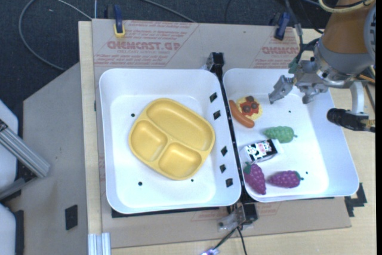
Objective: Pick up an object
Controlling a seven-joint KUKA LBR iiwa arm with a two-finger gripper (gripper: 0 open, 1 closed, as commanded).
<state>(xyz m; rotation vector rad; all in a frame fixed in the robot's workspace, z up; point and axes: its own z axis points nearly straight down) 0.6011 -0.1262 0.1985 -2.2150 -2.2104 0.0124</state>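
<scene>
Gripper parked over the right bin, nothing grabbed

The arm's two-finger gripper (pixel 293 92) hangs over the far part of the shallow white right-hand bin (pixel 334 155), fingers spread wide with nothing between them. Below it sit a small toy pizza slice (pixel 249 106) touching an orange hot dog (pixel 240 114), a green leafy plastic vegetable (pixel 280 134), a black-and-white carton (pixel 261 151) and two purple grape bunches (pixel 271 178). A yellow divided plastic tray (pixel 172 138) lies in the white left-hand bin (pixel 113 128).

arm (pixel 352 15) cut off at right edge
</scene>
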